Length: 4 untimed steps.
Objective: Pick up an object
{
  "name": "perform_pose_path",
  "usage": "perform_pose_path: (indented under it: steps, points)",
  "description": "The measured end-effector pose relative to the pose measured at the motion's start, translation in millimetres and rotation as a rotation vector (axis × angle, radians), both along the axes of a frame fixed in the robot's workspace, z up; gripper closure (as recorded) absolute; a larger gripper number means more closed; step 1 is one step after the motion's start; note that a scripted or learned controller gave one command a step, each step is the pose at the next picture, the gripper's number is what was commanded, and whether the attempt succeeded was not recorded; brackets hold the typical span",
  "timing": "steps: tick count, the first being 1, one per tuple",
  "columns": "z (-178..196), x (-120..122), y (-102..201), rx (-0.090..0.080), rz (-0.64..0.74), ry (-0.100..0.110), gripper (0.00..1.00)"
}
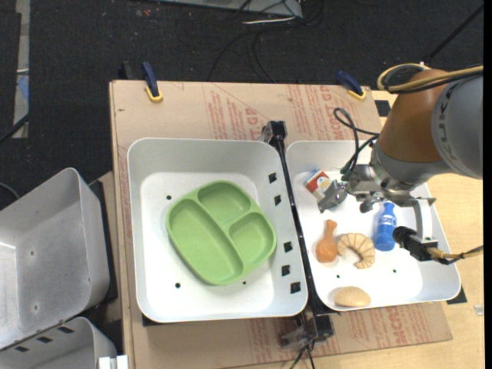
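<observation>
Fingers (332,197) sit low in the right bin (442,283), at the centre right of the frame, just below a small red and white packet (317,181); you cannot tell from this slanted view how far apart they stand, and nothing is visibly between them. The grey arm (430,129) with its orange band comes in from the right edge above them.

Your candidates all lie in that right bin. A blue bottle (385,225) lies on its side just right of the fingers; judge it light, rigid and smooth, so it may roll or slip, and you would do best to take it across its body. Below the fingers lies an orange drumstick-shaped toy (328,243), touching a curled croissant-shaped toy (358,250); both look like light moulded plastic, and the drumstick's narrow neck offers the easiest hold. A pale, rounded bread-like piece (350,297) rests near the bin's lower edge, well apart from the others.

The left bin (154,283) carries a green divided plate (221,231). The brown counter (231,106) bears faint red printing, too blurred to read; the packet's label is likewise unreadable.
</observation>
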State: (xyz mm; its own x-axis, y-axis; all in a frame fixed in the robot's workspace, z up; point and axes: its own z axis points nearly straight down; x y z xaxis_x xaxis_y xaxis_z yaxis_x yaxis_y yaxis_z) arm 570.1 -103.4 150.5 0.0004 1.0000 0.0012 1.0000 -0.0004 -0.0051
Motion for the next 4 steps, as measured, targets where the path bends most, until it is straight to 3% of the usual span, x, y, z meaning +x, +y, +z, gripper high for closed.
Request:
perform_pose_path:
  steps: [1, 2, 4]
  points:
    - [-53.6, -0.7, 0.7, 0.000, -0.001, 0.000, 0.00]
    - [-40.3, 0.4, 0.5, -0.001, -0.003, -0.006, 1.00]
    - [66.4, 4.4, 19.5, -0.002, 0.005, -0.010, 1.00]
